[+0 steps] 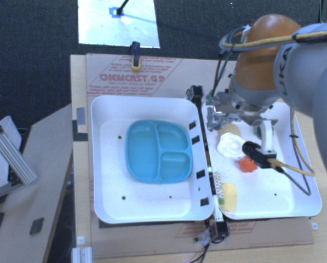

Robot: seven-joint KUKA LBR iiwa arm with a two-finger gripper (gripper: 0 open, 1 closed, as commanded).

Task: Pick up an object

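Observation:
My gripper (217, 118) hangs low over the upper left part of the right bin (303, 199), close to the divider between the bins. Just below it lie a tan rounded piece (230, 129) and a white lumpy object (229, 146). A red object (248, 166) rests a little further toward the front, partly hidden by the robot's own hardware. A yellow object (229, 196) sits near the right bin's front left corner. The arm's bulk hides the rear of that bin. I see nothing held by the gripper.
The left bin (100, 163) holds a blue divided plate (158, 149) in its middle. A row of black clips (199, 141) runs along the divider between the bins. Cardboard lies under both bins, and a shiny metal sheet (116, 15) is behind them.

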